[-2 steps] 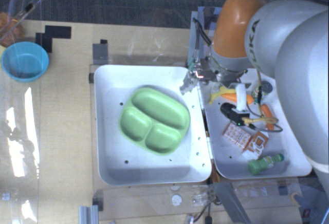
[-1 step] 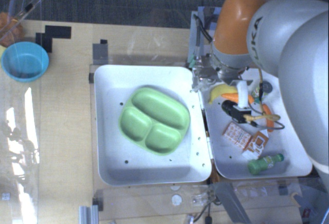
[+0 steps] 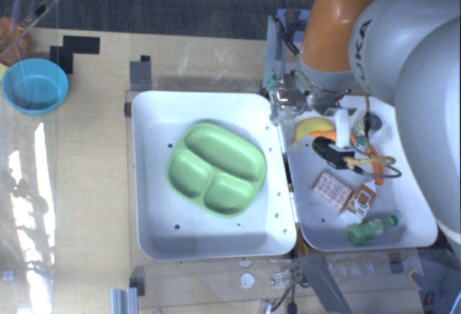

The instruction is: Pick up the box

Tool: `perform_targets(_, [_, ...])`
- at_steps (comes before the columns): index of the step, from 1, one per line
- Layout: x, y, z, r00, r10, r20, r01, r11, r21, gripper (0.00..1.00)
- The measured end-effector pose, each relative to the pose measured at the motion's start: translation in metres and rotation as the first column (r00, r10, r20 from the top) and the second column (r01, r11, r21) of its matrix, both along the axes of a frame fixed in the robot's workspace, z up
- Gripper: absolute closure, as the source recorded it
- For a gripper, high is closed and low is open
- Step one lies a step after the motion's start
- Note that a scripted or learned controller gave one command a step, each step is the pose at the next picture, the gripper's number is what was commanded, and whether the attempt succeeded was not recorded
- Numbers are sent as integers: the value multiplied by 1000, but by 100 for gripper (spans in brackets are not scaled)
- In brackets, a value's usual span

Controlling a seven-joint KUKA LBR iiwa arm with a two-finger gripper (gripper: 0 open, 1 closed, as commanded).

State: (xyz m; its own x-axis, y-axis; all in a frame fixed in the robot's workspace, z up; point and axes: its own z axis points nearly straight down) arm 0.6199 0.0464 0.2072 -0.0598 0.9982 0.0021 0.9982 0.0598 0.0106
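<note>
The box (image 3: pixel 332 189) is a small flat carton with an orange and white print. It lies in the middle of the right bin (image 3: pixel 410 183). My gripper (image 3: pixel 283 105) hangs over the back left corner of that bin, close to the wall between the two bins. It is up and to the left of the box, well apart from it, and nothing shows in its grasp. The grey arm with its orange band (image 3: pixel 333 14) hides the back of the right bin.
A brown packet (image 3: pixel 363 199) touches the box's right side. A green bottle (image 3: pixel 372 227) lies at the front, a yellow fruit (image 3: pixel 310 129) just under the gripper. A green divided plate (image 3: pixel 216 167) fills the left bin (image 3: pixel 151 233). A blue bowl (image 3: pixel 34 85) stands far left.
</note>
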Motion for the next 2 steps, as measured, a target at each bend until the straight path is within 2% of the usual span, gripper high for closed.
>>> perform_targets(2, [2, 2, 23, 1000, 10, 9, -10, 1000, 1, 100])
